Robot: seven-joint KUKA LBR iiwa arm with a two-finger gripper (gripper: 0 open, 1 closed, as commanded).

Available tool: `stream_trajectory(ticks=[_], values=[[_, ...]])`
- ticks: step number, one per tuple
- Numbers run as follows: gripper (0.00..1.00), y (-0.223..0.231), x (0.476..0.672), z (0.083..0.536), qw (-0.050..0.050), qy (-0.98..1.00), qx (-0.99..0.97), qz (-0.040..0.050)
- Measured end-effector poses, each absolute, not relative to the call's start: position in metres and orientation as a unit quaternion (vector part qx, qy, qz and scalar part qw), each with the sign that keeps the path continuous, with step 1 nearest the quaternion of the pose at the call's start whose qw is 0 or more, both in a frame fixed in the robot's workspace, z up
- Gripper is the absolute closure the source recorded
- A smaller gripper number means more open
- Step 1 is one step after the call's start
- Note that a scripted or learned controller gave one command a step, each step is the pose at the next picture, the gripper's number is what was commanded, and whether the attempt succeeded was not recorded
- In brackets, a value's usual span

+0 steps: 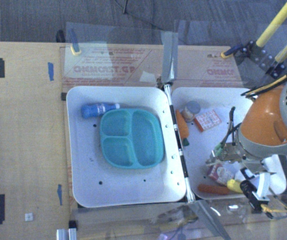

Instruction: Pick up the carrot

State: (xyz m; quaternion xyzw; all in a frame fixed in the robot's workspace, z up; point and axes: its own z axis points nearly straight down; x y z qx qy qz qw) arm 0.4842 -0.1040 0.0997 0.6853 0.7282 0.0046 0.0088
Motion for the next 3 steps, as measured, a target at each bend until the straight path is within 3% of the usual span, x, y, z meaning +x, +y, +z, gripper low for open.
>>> stream_trajectory(ticks=[1, 2, 3], values=[[1.00, -0.049, 0.507, 0.235, 0.000, 0.643, 0.766, -0.0001], [1.00, 0.001, 0.548, 0.208, 0.001, 0.731, 0.683, 0.0003], [1.00, 0.007, 0.550, 0.190, 0.000, 0.768, 0.640, -0.0003]])
